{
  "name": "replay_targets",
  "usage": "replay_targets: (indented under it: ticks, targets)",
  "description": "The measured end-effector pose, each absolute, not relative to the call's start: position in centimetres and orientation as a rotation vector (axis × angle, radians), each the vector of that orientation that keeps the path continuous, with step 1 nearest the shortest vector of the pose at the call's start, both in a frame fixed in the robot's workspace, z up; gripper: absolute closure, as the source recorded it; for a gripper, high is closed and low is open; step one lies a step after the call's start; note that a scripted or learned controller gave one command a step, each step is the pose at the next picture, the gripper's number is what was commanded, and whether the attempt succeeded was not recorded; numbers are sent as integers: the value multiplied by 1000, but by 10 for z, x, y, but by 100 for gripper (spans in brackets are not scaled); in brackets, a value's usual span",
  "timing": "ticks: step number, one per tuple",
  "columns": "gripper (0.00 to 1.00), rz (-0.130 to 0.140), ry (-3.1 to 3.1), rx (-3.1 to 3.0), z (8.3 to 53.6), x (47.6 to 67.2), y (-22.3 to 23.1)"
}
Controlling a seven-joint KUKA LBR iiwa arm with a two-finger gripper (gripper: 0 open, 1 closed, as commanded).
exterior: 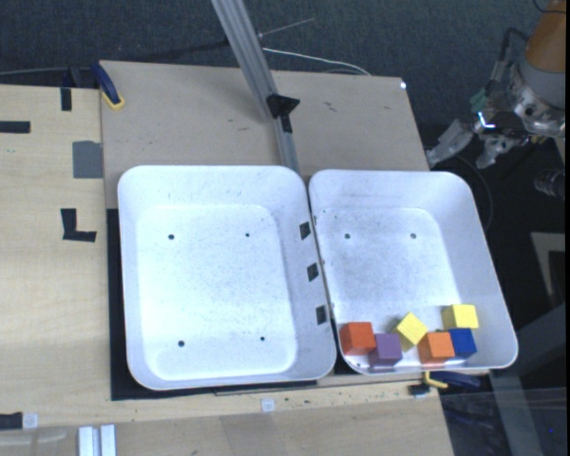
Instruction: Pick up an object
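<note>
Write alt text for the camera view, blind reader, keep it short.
Six small blocks cluster in the near corner of the right white bin: orange block, purple block, two yellow blocks, a second orange block and a blue block. The gripper hangs beyond the bin's far right corner, outside it. The left white bin sits alongside.

Light is even and fairly bright over the two white bins (214,183), which show no harsh glare, only a soft grey shading along their inner walls and a thin dark shadow under the left bin's near edge. The blocks (410,329) in the right bin cast short, faint shadows, so the light looks diffuse and overhead. The picture is slightly soft and grainy throughout, and the dark floor (361,12) at the top and the area at right fall off into dimness.
</note>
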State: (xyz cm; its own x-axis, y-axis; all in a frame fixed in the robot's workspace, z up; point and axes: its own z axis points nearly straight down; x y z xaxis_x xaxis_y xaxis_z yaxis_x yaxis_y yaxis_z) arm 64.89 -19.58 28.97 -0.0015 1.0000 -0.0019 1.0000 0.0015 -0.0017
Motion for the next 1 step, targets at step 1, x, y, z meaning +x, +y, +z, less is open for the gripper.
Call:
replay_targets:
  ticks: [1]
  targets:
    - [100,-5,2224,2217,300,649,-195]
